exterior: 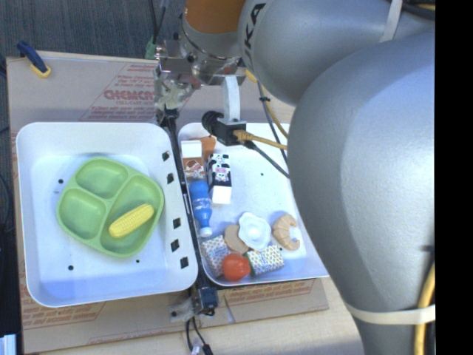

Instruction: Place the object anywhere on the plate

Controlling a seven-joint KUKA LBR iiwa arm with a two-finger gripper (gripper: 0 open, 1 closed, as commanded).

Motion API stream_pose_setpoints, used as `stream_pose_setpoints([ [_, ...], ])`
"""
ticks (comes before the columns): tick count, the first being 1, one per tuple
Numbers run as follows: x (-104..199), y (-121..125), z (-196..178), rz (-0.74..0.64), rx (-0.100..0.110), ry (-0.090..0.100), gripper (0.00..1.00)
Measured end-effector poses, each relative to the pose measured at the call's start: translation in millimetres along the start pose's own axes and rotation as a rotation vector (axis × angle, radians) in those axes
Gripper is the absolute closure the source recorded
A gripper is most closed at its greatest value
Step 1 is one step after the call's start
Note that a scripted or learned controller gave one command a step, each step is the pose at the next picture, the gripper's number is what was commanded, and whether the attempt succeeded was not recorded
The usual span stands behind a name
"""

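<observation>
end effector (171, 95): hangs over the back edge of the bins, near the rear end of the wall between them; tip is small and cluttered from here, can't tell its state, nothing seen in it.
arm (355, 124): grey, orange band above the wrist, comes in from the right and covers much of the right bin's far side.
task thing: corn cob (131, 220), yellow, already lying in the plate's front-right compartment. It sits forward and left of the end effector, well apart from it.
long axis: cob runs diagonally, near end low-left, far end up-right, roughly along that compartment.
plate (92, 180): green, three compartments, tilted a bit in the left bin; the other two compartments hold nothing I can see.
left bin (37, 272): white, holds the plate.
right bin (295, 268): white, crowded. Blue bottle (199, 204) along the dividing wall, small cow-print carton (220, 174) beside it, boxes behind those. Front end: fried egg (254, 230), croissant (287, 231), red tomato (236, 266), patterned blocks (266, 259) to either side of the tomato.
table (96, 80): cardboard sheet under both bins.
judgement: if the corn is the object meant, the placement looks done; otherwise the next pick is from the right bin, below and right of the end effector.
</observation>
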State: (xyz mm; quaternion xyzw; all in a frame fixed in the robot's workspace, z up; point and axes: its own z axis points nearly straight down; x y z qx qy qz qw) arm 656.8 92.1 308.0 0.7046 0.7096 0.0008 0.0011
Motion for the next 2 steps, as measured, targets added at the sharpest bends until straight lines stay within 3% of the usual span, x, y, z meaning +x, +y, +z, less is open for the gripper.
stream_pose_setpoints([
  [1, 58, -2, 201, 0.000, 0.008, 0.000, 1.00],
  [2, 22, -22, -116, 0.000, -0.002, 0.001, 1.00],
])
